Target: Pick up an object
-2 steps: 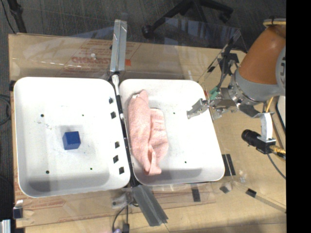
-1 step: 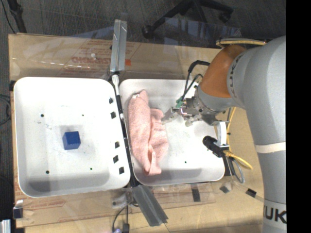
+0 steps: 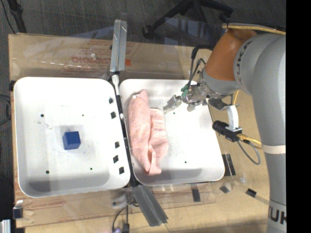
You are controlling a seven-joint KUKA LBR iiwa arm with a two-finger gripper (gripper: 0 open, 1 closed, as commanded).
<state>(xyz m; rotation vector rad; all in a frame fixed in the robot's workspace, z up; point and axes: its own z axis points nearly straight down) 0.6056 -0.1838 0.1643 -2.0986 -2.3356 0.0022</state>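
Over the right bin: arm reaching in, nothing lifted yet.
Pink towel: lying crumpled along that bin's left side.
Blue cube: in left bin, untouched.
Gripper: just beside towel's upper edge; jaws' state unclear.

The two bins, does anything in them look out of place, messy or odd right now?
Mostly tidy. The pink cloth lies crumpled and folded along the left side of the right bin, close to the divider, not spread flat. The blue cube sits squarely in the left bin. The pincer is above the right bin near the cloth's top edge. Nothing looks spilled or damaged.
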